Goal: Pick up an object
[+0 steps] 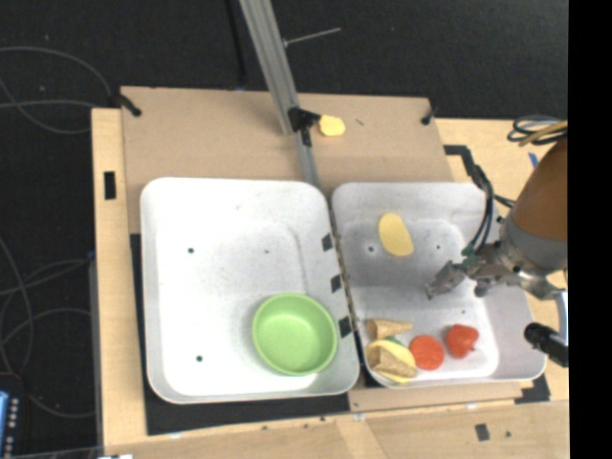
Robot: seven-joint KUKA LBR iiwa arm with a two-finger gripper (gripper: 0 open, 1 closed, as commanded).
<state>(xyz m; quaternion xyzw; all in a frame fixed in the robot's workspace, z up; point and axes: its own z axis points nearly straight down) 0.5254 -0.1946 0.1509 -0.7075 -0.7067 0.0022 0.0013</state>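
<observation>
In the right bin (421, 204) a yellow oval piece (395, 234) lies near the back. Along the front edge sit two tan wedge pieces (388, 330) (392, 359), a red-orange round piece (427, 353) and a red piece (462, 339). My gripper (461, 283) hangs over the right bin's middle right, reaching in from the right. Its fingers (441, 283) are spread, so it is open with nothing between them. It is right of and in front of the yellow oval and behind the red pieces, touching none of them.
The left bin (191, 228) holds a green bowl (295, 333) at its front right corner. A small yellow item (332, 125) lies on the bench behind the bins, beside a slanted metal post (268, 46). The bins' shared wall (335, 256) runs between them.
</observation>
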